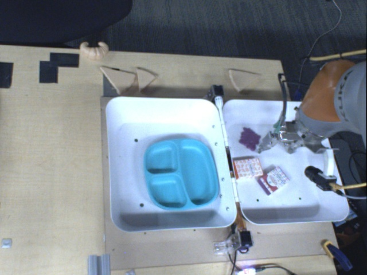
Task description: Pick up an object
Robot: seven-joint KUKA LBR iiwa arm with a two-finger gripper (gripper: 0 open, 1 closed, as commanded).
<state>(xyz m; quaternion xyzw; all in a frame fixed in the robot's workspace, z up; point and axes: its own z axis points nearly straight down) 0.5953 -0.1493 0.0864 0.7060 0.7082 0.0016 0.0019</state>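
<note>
Two shallow white bins stand side by side on a pale wooden bench [51, 171], their inner rims touching. The left bin [123, 153] holds a turquoise divided plate [181, 172] with three compartments, lying flat near the bin's centre. The right bin [321, 208] adjoins it. Black rectangular marks [57, 66] lie on the bench at upper left, with a small beige object [93, 50] just beside them at the bench's far edge. Dark carpet [229, 16] extends beyond the bench. A thin cable [338, 22] crosses the carpet at upper right.
</note>
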